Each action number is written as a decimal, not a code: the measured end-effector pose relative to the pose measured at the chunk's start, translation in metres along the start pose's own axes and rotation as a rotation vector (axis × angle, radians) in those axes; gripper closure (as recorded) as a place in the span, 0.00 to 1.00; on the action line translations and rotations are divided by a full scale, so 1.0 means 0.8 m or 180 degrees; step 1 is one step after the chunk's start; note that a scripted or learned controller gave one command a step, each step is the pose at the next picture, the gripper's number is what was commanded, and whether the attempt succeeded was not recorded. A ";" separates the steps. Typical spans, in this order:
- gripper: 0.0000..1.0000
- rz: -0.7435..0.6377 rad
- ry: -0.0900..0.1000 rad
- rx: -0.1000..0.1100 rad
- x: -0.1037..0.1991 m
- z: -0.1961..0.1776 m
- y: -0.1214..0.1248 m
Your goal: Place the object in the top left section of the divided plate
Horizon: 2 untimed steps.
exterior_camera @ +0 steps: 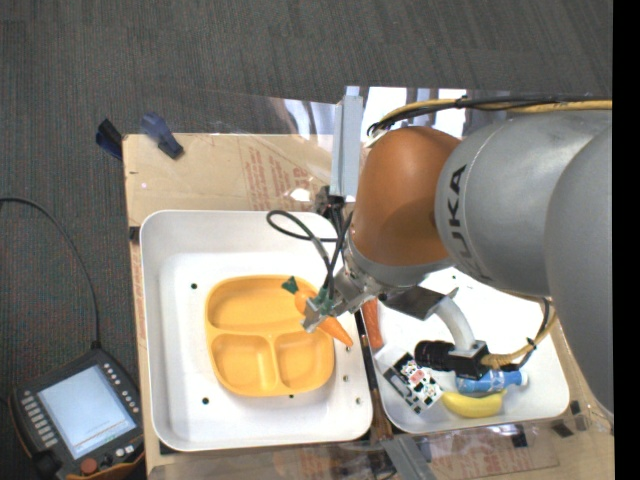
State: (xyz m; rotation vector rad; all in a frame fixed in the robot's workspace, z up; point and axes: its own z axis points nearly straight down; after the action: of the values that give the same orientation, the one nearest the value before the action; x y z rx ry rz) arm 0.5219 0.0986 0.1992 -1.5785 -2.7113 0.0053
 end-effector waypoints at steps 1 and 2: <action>0.00 0.0002 0.0000 0.0000 0.000 0.000 0.000; 1.00 0.0006 0.0006 0.0016 -0.001 -0.009 0.000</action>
State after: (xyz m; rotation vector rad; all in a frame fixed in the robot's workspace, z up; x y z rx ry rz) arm 0.5225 0.0980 0.2062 -1.5789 -2.7062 0.0104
